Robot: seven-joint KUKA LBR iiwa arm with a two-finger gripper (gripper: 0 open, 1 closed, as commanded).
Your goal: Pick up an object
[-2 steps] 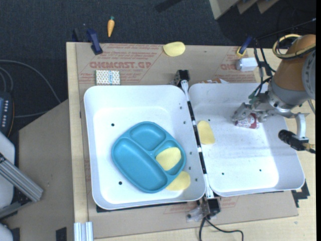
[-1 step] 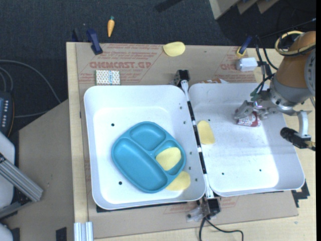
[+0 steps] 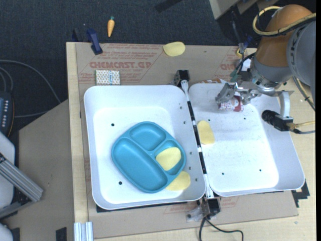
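Landmark: we place everything against the right bin [image 3: 281,177], the white tray nearer the arm.
Tool: we see the tool [image 3: 231,95] low over the far left corner of the right bin, under the arm's grey wrist and orange band.
Tool state: we cannot tell whether it is released or clenched; the metal parts blur together at this slant.
Task's thing: a small red and white item [image 3: 235,105] lies on the floor of the right bin, at its far left corner, right under the tool. We cannot tell if it is touched or lifted.
Why there: we judge the arm has picked this corner because it is the piece nearest its reach.
Yellow piece: a flat yellow piece [image 3: 205,132] lies on the left edge of the right bin, nearer us than the tool.
Left of the right bin: the left bin [image 3: 100,109] holds a blue divided plate [image 3: 140,159] with a yellow piece [image 3: 169,157] in one compartment.
Beyond the right bin: another yellow piece [image 3: 174,48] rests on the desk [image 3: 135,59].
Risk: we think the bin wall may crowd the grasp.
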